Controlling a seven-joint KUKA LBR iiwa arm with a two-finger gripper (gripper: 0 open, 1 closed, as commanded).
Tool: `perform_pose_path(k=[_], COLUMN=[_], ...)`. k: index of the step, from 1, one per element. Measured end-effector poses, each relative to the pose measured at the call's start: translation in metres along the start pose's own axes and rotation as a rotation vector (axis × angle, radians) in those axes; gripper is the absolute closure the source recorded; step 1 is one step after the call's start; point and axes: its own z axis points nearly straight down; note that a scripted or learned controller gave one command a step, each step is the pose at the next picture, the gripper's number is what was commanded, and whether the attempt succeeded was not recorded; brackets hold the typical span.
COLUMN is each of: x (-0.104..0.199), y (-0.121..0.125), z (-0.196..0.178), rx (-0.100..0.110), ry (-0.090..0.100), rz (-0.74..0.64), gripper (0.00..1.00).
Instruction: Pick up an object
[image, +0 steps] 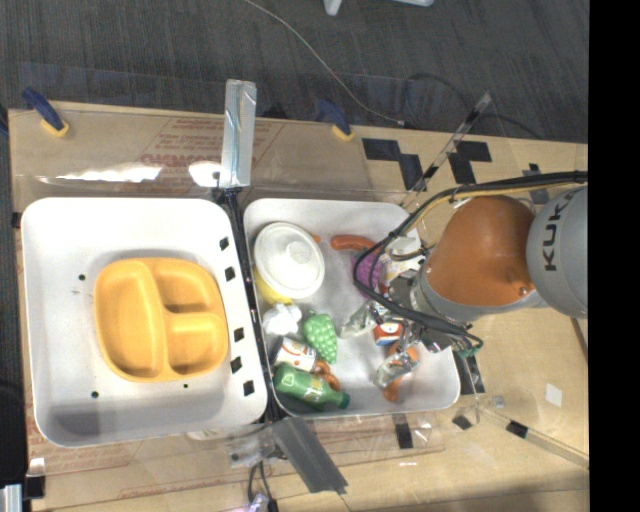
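The arm's orange band and grey wrist reach in from the right over the right bin (340, 212). My gripper (385, 332) is low in that bin's right part, among small toys. Around it lie an orange and white piece (402, 362) and something purple (368, 268) just behind it. Further left in the same bin are a white lidded bowl on a yellow dish (288, 258), a small sausage (349, 241), a green grape bunch (321, 336), a green bottle (310, 390) and a white and orange figure (293, 351). The wrist and cables hide the fingertips.
The left bin (50, 300) bears a yellow divided tray (160, 318). A metal bracket (238, 135) stands behind the divider between the bins. Black cables loop over the right bin's far right corner. Cardboard covers the bench around the bins.
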Motion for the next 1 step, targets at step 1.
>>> perform_pose_path(k=[1], x=[-0.0024], y=[0.0002], z=[-0.0107], rx=[0.002], ry=[-0.003], rz=[-0.004], gripper=[1.0])
